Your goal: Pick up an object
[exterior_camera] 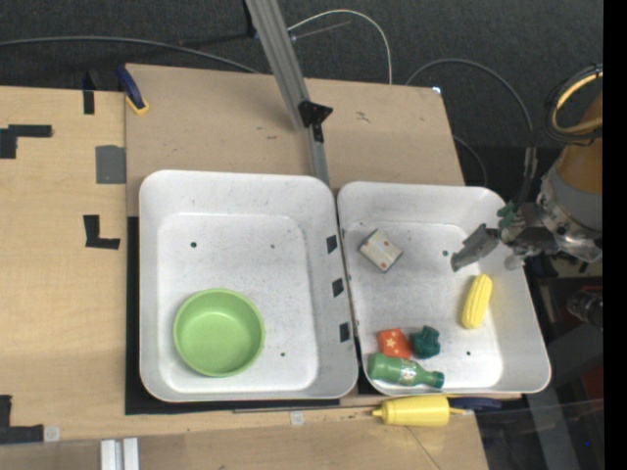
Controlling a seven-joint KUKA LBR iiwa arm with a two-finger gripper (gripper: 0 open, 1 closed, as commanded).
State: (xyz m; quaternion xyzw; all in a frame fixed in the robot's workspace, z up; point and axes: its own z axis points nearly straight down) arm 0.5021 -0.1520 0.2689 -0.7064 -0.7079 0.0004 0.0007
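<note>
Bowl [218, 332] in left bin [157, 262], corn [476, 301], block [380, 251], bottle [404, 371] in right bin [529, 360]

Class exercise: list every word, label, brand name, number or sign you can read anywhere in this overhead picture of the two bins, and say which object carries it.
Readable text: none.
Small beige block in the right bin: faint marks on its faces, too blurred to read.
Green bottle: no legible label.
Black tape pieces on the bench: shapes, not letters.
</note>
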